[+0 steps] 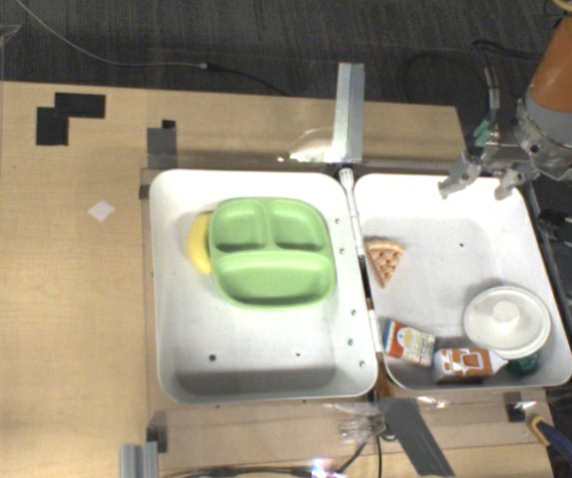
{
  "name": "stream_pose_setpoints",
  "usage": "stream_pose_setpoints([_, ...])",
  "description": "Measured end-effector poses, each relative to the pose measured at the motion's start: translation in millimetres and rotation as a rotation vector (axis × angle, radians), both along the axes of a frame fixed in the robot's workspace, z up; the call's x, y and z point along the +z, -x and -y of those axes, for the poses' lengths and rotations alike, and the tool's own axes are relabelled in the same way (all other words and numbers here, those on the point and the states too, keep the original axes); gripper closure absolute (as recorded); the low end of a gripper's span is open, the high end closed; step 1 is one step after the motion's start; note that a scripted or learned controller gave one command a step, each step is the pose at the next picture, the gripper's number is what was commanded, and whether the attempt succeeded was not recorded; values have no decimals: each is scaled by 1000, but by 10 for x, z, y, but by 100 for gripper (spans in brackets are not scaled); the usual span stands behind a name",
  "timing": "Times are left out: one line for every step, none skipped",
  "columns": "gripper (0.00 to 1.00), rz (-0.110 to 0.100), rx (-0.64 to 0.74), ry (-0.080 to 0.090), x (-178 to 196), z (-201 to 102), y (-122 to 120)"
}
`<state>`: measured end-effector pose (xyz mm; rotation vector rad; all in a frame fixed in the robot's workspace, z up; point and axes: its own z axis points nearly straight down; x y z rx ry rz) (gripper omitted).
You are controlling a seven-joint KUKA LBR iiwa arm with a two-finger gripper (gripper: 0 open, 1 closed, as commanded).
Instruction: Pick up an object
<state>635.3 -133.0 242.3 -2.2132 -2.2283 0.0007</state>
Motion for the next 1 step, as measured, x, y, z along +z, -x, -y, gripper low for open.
stream_pose_setpoints([0, 4, -12, 0, -1356, -403, 221])
